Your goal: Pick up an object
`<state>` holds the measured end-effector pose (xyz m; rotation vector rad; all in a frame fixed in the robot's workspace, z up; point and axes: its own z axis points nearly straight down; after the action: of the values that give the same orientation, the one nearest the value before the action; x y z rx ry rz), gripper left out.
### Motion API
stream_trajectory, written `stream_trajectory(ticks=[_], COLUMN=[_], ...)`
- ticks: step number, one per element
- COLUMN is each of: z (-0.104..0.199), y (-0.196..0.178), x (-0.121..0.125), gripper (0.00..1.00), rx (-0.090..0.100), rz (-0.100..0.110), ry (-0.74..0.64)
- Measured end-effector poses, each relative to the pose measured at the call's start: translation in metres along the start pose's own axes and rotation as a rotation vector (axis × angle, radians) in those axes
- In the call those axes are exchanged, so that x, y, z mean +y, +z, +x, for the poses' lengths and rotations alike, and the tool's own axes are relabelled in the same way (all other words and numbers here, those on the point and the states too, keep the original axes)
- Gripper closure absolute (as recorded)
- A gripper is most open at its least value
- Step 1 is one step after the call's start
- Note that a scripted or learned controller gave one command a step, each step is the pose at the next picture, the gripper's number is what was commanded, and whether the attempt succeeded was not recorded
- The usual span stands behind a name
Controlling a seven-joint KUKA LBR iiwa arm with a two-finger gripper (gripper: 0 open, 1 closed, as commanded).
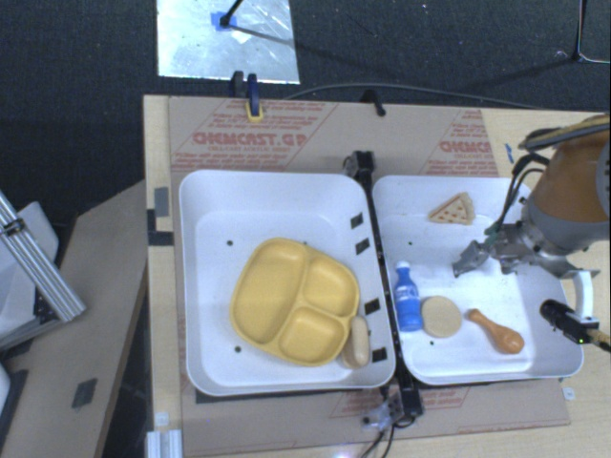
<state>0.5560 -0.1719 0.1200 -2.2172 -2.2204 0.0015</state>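
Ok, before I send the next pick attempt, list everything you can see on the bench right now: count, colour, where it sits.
White bins: 2, side by side on the bench; left bin, right bin.
Divided tray: 1, yellow, middle of the left bin.
Small oblong piece: 1, beige, left bin, against the tray's lower right edge.
Bottle: 1, blue with a white cap, right bin, near its left wall.
Round disc: 1, tan, right bin, just right of the bottle.
Spoon-shaped piece: 1, orange-brown, right bin, right of the disc.
Triangular piece: 1, tan, right bin, upper part.
Clamp: 1, blue and yellow, bench's far edge.
Arm: 1, grey with orange band, over the right bin.
Gripper: 1, grey, above the right bin's middle.
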Motion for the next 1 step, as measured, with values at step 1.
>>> stream_trajectory(ticks=[1], z=[-0.0012], y=[-0.0139], x=[0.0017], gripper=[1.0], rx=[-0.004], rz=[-0.008], ry=[-0.001])
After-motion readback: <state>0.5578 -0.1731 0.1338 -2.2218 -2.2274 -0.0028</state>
